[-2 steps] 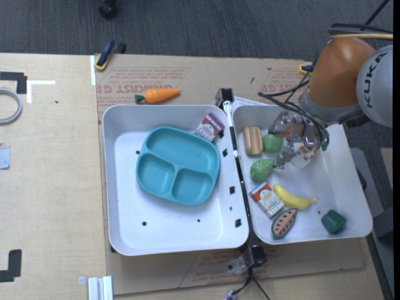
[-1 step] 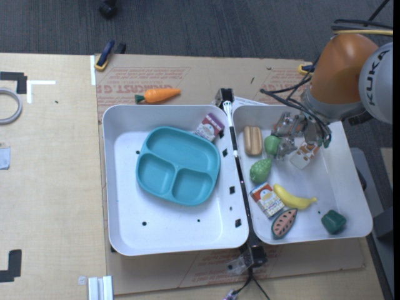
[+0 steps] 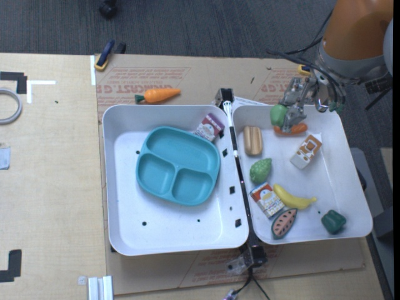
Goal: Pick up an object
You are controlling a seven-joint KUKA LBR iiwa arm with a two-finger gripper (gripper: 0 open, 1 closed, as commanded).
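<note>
Arm (image 3: 359, 24): grey with an orange band, reaching in from the right over the far right corner of the right bin.
Gripper (image 3: 291, 125): down at the far edge of the right bin (image 3: 350, 161), fingers pressed around a toy carrot; the hold looks real, the carrot sits between the tips.
Toy carrot (image 3: 296, 129): orange body with a green top, at the far edge of the right bin, near its far left corner.
Bread roll (image 3: 252, 140): tan, by the right bin's left wall, toward the far side.
Small carton (image 3: 306, 152): white and orange, middle of the right bin, tilted.
Green lumpy toy (image 3: 261, 170): near the left wall, midway.
Banana (image 3: 295, 199): yellow, toward the near side, touching a small printed box (image 3: 267, 200).
Watermelon slice (image 3: 284, 224): near edge of the right bin.
Dark green piece (image 3: 333, 221): near right corner.
Left bin (image 3: 125, 224): holds a teal divided plate (image 3: 178, 165) in its middle; a small packet (image 3: 209, 127) lies at its far right corner.
Second carrot (image 3: 159, 95): on the cardboard beyond the left bin's far edge.
</note>
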